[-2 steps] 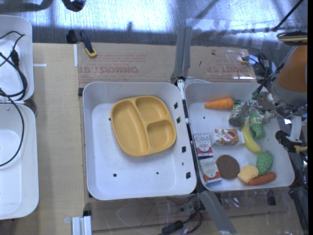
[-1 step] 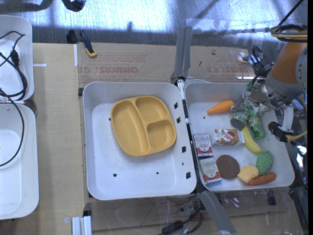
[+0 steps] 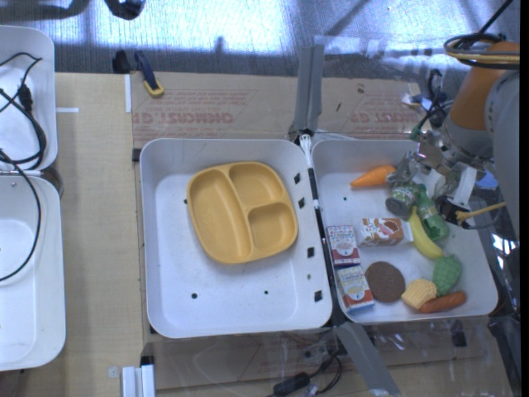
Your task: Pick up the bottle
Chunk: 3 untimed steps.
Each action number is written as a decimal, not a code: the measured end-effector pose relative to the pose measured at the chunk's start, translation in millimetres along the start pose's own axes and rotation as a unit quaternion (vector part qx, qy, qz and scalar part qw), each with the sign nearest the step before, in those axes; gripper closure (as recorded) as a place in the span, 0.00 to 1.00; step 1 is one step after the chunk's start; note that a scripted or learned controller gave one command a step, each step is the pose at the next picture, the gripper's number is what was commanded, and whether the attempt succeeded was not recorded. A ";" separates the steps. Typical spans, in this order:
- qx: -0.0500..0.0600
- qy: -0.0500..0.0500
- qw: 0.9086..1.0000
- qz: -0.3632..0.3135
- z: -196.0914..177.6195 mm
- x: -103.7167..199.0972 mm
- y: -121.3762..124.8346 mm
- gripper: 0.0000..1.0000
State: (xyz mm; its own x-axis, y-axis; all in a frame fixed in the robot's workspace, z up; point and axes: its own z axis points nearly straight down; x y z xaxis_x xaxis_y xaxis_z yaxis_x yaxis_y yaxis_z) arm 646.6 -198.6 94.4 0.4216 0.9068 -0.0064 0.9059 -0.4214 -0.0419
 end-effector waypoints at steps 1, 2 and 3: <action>-0.021 0.002 1.000 0.015 -128.9 7.3 4.6 0.00; -0.028 0.004 1.000 0.004 -16.0 -0.8 1.5 0.00; -0.027 0.003 1.000 0.003 -24.4 -0.8 0.8 1.00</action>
